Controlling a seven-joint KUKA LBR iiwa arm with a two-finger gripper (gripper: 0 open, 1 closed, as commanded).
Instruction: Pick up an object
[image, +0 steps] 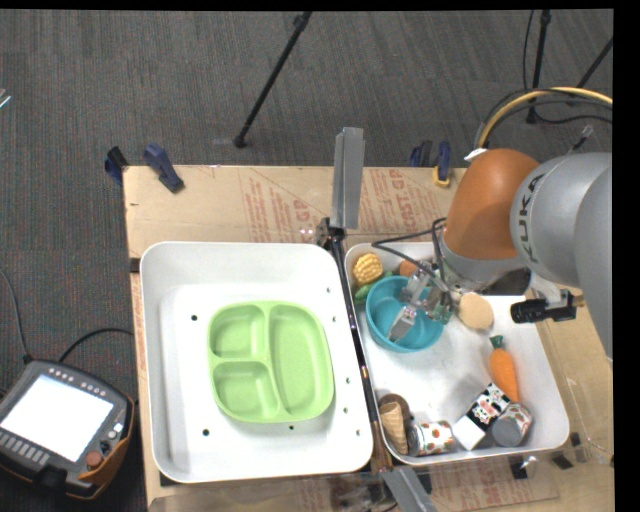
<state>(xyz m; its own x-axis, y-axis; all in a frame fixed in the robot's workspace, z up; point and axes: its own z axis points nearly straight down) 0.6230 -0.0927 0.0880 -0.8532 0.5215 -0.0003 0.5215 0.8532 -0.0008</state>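
My gripper (415, 308) reaches down into the right bin (545, 345), over the teal bowl (388, 318) at the bin's upper left. Its fingers (403, 322) stand open, with one tip inside the bowl and nothing between them. A yellow corn cob (367, 267) lies just above the bowl. A beige egg-shaped thing (476, 313) rests to the bowl's right, and an orange carrot (504, 372) lies below it. The arm's orange band hides the bin's upper right part.
The left bin (170, 330) holds a green divided plate (270, 361). Along the right bin's front lie an ice cream cone (394, 421), a small patterned can (434, 437), a cow-print carton (484, 412) and a grey can (511, 427). A teach pendant (60, 425) sits at lower left.
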